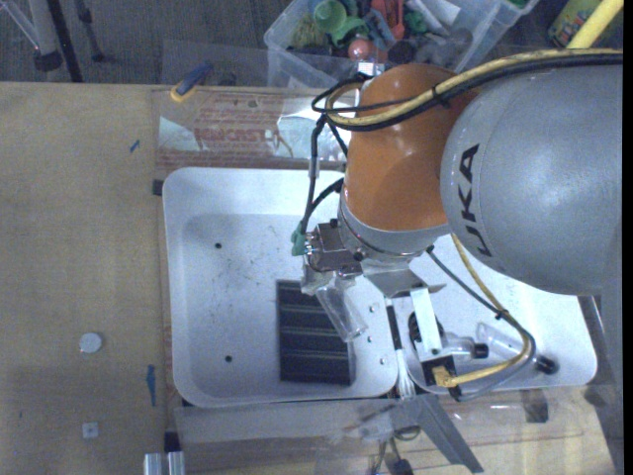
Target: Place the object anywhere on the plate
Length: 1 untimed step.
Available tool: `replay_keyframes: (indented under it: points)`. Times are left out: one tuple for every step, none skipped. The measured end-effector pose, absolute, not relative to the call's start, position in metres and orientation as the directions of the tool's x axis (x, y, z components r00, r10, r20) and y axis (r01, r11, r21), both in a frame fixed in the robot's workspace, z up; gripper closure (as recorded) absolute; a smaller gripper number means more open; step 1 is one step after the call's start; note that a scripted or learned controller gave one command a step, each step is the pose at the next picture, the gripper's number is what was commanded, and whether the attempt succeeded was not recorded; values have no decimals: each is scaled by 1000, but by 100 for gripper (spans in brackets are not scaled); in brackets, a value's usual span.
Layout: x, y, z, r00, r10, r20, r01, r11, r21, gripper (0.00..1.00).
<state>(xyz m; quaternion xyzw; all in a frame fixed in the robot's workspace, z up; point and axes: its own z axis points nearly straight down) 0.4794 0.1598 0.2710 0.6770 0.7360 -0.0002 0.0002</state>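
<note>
A dark, ribbed rectangular plate [309, 339] lies flat in the left white bin [213, 265], near its front right corner. My gripper [336, 310] hangs from the orange wrist band [396, 156], right over the plate's upper right edge, low and close to it. The grey arm [544, 166] hides most of the right bin. I cannot make out any separate object at the gripper; the wrist blocks the view there.
The left bin's floor shows small dark specks and two holes. A clear tub of colourful toys [386, 13] stands behind the bins. Yellow and black cables [495, 359] loop over the right bin. The wooden bench [69, 265] lies to the left.
</note>
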Motion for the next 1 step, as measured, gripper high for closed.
replay_keyframes:
  points:
    - [520, 222, 224, 8, 1000, -1, 1000, -8, 0, 100]
